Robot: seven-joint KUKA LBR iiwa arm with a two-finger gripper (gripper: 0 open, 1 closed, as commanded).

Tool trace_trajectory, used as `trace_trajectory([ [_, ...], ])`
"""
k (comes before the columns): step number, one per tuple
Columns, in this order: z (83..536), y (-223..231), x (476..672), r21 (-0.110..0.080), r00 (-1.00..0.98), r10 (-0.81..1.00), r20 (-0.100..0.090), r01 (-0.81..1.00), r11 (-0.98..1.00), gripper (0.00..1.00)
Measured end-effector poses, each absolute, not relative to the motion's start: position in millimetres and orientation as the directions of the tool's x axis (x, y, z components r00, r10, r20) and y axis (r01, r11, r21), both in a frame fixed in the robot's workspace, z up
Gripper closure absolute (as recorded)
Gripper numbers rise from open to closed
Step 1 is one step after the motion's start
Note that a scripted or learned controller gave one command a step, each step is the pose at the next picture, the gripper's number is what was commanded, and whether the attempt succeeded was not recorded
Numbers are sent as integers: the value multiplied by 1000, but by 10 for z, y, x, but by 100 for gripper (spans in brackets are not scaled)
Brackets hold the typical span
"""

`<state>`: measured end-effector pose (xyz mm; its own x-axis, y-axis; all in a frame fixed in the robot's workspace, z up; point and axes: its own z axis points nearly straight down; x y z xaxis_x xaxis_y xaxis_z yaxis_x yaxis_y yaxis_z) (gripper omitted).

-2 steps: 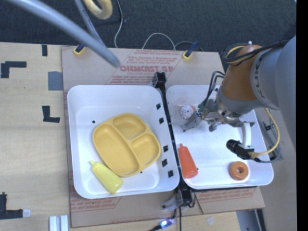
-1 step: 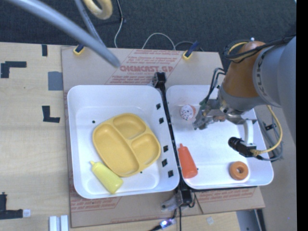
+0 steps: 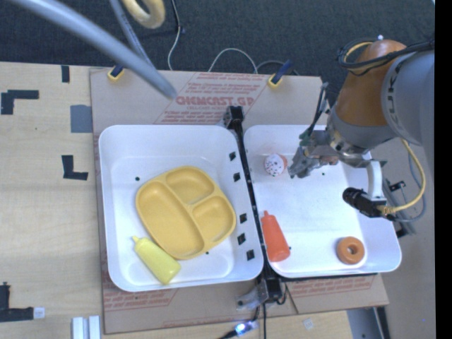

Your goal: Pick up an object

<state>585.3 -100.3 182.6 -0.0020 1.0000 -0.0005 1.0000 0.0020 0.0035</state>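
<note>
**Bench inventory: two bins, arm over the right bin**

Camera view:

- Left bin (image 3: 116,189): white, shallow. Holds a yellow divided plate (image 3: 185,210) with three compartments, lying flat near the middle. A yellow squeeze bottle (image 3: 156,259) lies on its side at the plate's near-left edge, close to or touching it.
- Right bin (image 3: 318,224): white, shallow, set just beside the left bin along a black divider. Holds three loose items:
  - a small white ball with red speckles (image 3: 275,164), toward the far-left part of the bin;
  - an orange bottle (image 3: 275,236), lying against the left wall at the near side;
  - a brown ring-shaped doughnut (image 3: 349,250), in the near-right corner, well apart from the others.
- Gripper (image 3: 302,165): over the far part of the right bin, just to the right of the speckled ball. Whether its jaws are parted or closed, and whether it touches the ball, cannot be told. Nothing is visibly between them.
- Arm: grey, orange band (image 3: 367,83) above the wrist, entering from the right.
</note>
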Motion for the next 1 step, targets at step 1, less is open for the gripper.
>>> trace_trajectory([
  [1, 2313, -1035, 5774, 4, -1, 1000, -1, 1000, 1, 100],
])
